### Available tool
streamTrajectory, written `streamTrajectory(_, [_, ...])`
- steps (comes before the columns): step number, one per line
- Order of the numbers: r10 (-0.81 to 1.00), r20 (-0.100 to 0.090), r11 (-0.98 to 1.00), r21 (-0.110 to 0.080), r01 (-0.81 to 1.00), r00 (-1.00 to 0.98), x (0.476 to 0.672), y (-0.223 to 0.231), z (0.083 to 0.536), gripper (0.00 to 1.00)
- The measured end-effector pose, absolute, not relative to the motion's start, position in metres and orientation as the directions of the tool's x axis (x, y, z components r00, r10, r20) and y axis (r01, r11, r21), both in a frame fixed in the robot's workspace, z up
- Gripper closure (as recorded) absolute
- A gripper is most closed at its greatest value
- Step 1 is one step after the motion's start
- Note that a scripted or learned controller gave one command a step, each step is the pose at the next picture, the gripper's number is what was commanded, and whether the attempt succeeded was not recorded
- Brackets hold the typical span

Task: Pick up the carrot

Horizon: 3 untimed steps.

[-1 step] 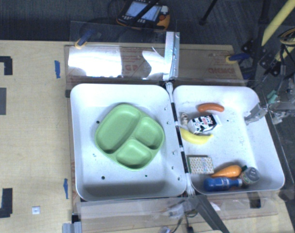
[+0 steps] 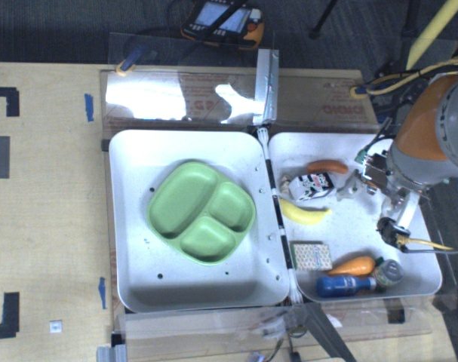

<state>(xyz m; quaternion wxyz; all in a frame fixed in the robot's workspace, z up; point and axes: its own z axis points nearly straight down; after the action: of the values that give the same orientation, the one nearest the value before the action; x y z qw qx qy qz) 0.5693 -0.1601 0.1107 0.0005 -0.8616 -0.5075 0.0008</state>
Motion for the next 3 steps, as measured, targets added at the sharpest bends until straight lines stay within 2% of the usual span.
streamTrajectory(1, [0.892,0.009,-0.452,-0.005,0.892,0.452,0.554,-0.192,0.091,0.00])
streamTrajectory(2, [0.807,0.003,-0.590,0.004,0.807,0.590,0.590,-0.105,0.086,0.00])
streamTrajectory(3, [0.824,-0.002,-0.567,-0.002,0.824,0.567,0.613,-0.163,0.188,0.00])
